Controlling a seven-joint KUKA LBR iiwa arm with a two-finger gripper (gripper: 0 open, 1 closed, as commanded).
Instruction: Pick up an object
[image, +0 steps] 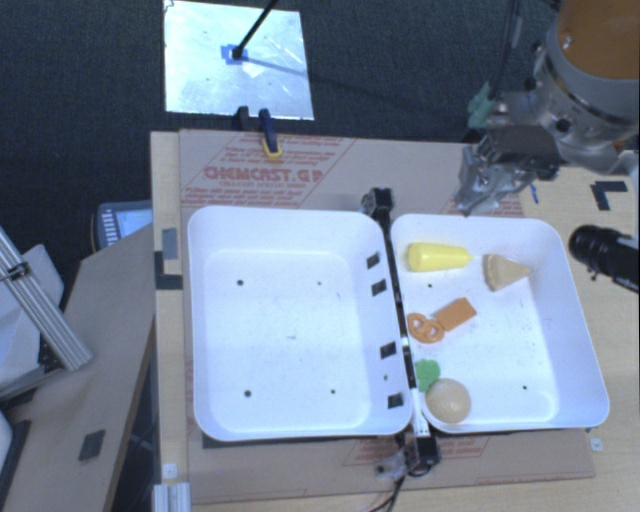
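Nearest, right bin's front corner: a pale round ball (448, 399) sits against the dividing wall, with a small green piece (428, 373) just behind it, touching or nearly so; both look to have settled there against the rim

Middle of the right bin (575, 330): an orange flat block (456, 313) and an orange pretzel-shaped ring (425, 328) lie side by side, loose on the white floor

Farther in the right bin: a yellow rounded piece (436, 257) lies on its side near the divider, and a tan wedge (504, 270) rests just to its right; either would be an easy pick, I'd judge, with free space about it

Left bin (290, 320): plain white floor with a few dark dots

Gripper (488, 192): hangs beyond the right bin's far rim, above the cardboard, nothing between its fingers that I can make out; whether it's open or closed I cannot tell from here

Far back: a shiny metal sheet (238, 58) lies on the dark carpet

Task as I read it: no object lifted yet
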